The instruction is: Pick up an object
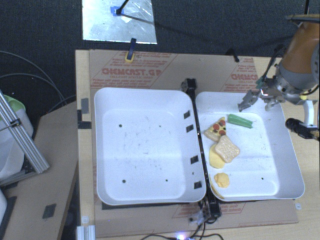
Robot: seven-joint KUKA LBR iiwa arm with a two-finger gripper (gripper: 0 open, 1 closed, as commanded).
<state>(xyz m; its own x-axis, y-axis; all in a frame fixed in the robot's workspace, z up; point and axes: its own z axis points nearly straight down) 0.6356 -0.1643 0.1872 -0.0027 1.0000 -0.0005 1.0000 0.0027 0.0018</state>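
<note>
The right bin (280,149) holds several toy foods. A green stick (240,120) lies near its back. A pizza slice (217,129) sits to the left of the stick. A slice of bread (228,149) rests partly on a pale yellow piece (215,159), and a small orange-yellow lump (221,180) lies near the front. My gripper (259,102) hangs over the bin's back edge, just above and right of the green stick. Its fingers (246,104) are spread open with nothing between them.
The left bin (145,149) stands beside the right one, and a black divider with clips (196,139) runs between them. A silver sheet (119,14) lies behind the bench. A metal frame (20,139) stands at the far left.
</note>
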